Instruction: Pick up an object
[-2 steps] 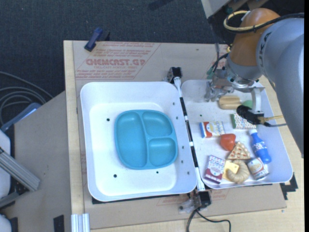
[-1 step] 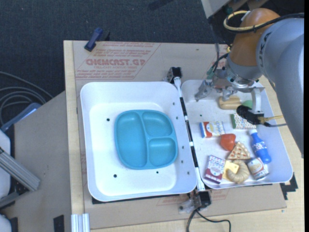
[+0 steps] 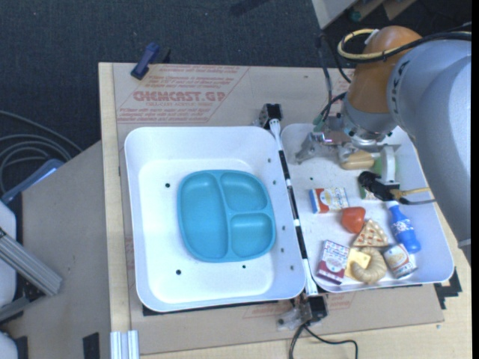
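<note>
One arm [image 3: 419,73] bent over right bin [image 3: 299,137], gripper [image 3: 329,142] low

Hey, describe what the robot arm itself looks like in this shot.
The arm has a smooth, rounded light-grey shell with a glossy orange band above the wrist. A yellow-and-black cable loops over the band, and the metallic silver tool sits below it.

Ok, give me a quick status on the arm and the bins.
Gripper low over right bin's far end, holding nothing visible. Toy items clustered at near end, red tomato among them. Blue divided plate in left bin.
</note>
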Motion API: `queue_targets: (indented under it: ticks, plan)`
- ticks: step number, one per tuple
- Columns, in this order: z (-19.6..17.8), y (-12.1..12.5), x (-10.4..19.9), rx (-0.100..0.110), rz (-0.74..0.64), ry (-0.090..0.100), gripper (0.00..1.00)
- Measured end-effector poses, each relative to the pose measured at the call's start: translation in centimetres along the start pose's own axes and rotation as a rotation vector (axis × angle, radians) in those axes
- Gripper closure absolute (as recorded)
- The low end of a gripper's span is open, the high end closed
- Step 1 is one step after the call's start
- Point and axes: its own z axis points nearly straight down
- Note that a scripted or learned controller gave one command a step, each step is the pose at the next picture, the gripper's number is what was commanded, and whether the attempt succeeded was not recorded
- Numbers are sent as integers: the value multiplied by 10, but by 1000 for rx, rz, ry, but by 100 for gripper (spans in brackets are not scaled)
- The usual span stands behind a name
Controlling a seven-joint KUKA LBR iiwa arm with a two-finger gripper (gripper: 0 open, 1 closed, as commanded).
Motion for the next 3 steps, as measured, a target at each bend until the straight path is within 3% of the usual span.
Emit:
queue_targets:
  ticks: [1, 2, 3]
  plan:
    - [-11, 1, 0, -2, 0, 0, 100]
    - [-11, 1, 0, -2, 0, 0, 0]
    - [-21, 1, 0, -4, 0, -1, 100]
